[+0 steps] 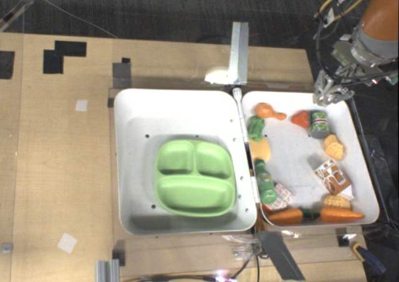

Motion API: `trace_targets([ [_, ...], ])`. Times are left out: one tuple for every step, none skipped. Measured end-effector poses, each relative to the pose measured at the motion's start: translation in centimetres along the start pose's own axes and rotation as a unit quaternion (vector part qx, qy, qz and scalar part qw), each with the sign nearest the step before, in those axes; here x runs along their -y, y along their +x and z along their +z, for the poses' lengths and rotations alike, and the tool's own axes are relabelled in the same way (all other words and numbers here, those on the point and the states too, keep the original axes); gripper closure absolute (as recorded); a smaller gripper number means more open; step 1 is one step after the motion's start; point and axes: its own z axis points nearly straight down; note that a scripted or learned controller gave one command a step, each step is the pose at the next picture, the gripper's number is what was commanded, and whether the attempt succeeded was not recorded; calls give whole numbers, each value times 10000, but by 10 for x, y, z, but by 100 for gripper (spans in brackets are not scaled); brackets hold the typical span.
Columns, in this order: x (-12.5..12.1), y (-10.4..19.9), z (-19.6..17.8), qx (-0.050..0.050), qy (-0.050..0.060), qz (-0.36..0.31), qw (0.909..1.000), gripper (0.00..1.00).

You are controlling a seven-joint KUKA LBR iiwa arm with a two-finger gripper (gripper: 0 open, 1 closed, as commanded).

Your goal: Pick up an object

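Observation:
My gripper (328, 95) hangs over the far right corner of the right bin (365, 168), with nothing between its fingers. Just below it lie a green can (319, 123) and a red piece (300, 118). Further left are an orange drumstick shape (269, 111), a green vegetable (255, 128) and a yellow piece (260, 148). A small yellow-orange fruit (334, 147) and a brown-and-white packet (333, 176) rest on the right side. Along the near wall lie a corn cob (336, 201) and two carrots (340, 215), (285, 216). A green bottle (265, 184) lies by the divider.
The left bin (134, 150) holds a green sectioned plate (195, 176). A metal post (239, 53) stands behind the two bins. Cables loop around the arm's wrist (340, 6) at the upper right. Wooden bench surface (56, 162) stretches to the left.

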Motion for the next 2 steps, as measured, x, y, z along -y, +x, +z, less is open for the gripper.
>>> trace_targets([
  [1, -3, -14, 51, 38, -1, 10000, 100],
  [2, -6, -28, 102, 76, 2, 9999, 100],
])
